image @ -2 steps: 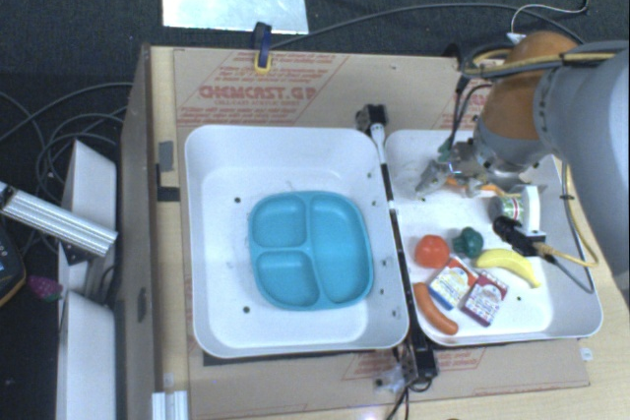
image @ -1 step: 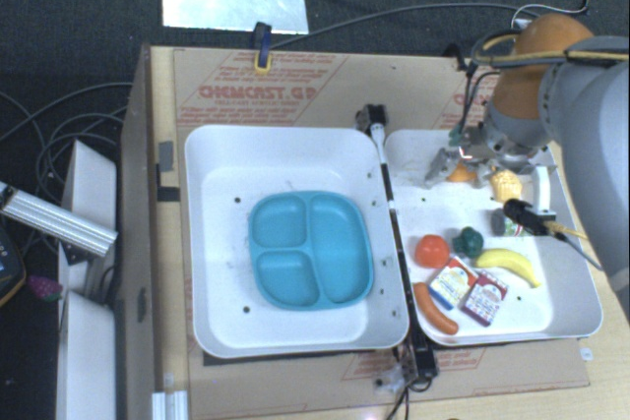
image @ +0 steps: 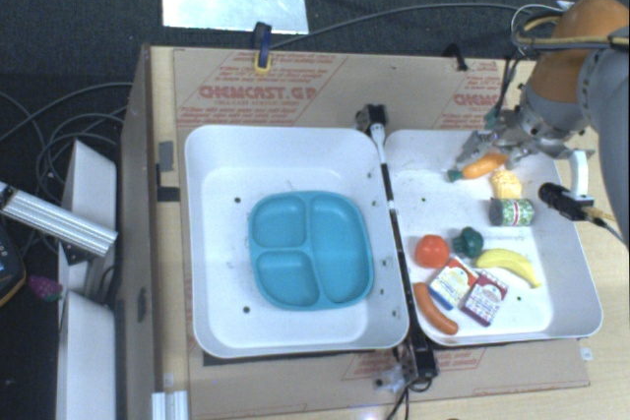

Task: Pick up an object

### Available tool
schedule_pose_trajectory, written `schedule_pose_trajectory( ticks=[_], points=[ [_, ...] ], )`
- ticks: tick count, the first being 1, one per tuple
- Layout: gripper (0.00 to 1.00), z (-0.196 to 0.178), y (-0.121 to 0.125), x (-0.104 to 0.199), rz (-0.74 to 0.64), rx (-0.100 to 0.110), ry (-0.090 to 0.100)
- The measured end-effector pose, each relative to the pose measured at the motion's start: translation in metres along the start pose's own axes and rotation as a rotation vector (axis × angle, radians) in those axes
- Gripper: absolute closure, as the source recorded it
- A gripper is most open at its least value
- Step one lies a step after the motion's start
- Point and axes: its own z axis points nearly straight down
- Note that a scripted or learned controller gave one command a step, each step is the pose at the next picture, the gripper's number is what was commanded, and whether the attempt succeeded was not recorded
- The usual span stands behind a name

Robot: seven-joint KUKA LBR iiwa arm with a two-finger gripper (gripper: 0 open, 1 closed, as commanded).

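Hand (image: 489, 150) over carrot (image: 483, 167), right bin (image: 571, 310), blue tray (image: 311, 247) left

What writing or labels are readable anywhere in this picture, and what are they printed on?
"CHEMCAST G P": red print on the brown board under the bins, left side, reading uncertain past "CHEMCAST".
"CHEMC...": the same red print, cut off, on the board's right side near the arm.
Small red and white packets in the right bin: printing too small to read.
Green can: label too blurred to read.
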Motion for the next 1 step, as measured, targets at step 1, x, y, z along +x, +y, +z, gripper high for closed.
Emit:
schedule_pose_trajectory(
  ticks=[1],
  points=[
    [0.0,0.0211,0.0029,-0.0248,-0.001,0.0,0.009]
  ],
)
